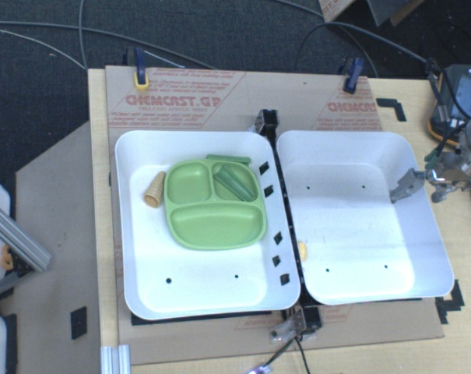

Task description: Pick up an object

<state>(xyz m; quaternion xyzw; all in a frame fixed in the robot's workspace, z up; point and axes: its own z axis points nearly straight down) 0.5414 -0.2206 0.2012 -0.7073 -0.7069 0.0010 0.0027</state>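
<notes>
We see 2 white bins side by side on the worktop [188, 337]. The left bin [142, 287] holds 3 things, all in its upper half. A green divided plate [216, 224] with 3 compartments lies flat near the middle. A darker green, elongated piece [235, 182] lies tilted in the plate's upper right compartment. A flat green strip [229, 160] pokes out from behind the plate's top edge; we cannot tell what it is. A tan ice-cream cone [154, 189] lies on its side just beside the plate's left rim, close enough that we cannot tell if they touch.

A small orange thing [301, 250] sits at the right bin's left wall, by the divider between the bins; too small to identify.

The right bin [360, 279] has its floor bare where we can see it. The hand [410, 184] sits at the right bin's right rim, upper part, a grey finger [406, 185] pointing left and down toward the floor. It is well apart from every object in the left bin. We cannot tell how far open the hand is, and we see nothing held in it.

2 blue clamps [142, 68] pin the board at the top edge.
</notes>
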